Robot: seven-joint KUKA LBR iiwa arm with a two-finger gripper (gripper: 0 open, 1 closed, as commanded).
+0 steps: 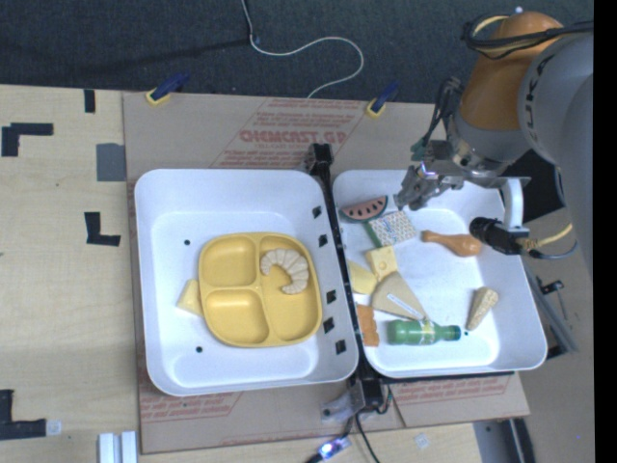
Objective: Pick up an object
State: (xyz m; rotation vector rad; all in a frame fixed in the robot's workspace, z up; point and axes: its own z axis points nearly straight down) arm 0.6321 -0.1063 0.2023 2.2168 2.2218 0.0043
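Gripper (416,187) hangs over right bin (516,350), top-left area, just above watermelon slice (364,207) and patterned square block (393,228). Finger spread: cannot tell; nothing visibly held. Nearest candidate is the watermelon slice, at bin's upper-left near the divider. Judged light, rigid plastic toy, smooth, slip-prone. Grip across its thin faces at mid-body, not along the curved rind.

Single grey arm (569,95) enters from the right of the camera view, upper corner, bent down toward the bench. Orange band (501,75) sits above the wrist, cables looped round it. Wrist tilts down and to the left. Gripper (415,193) hangs at the end, dark, pointing down-left, low over the bench. Finger spacing too small and dark to make out.
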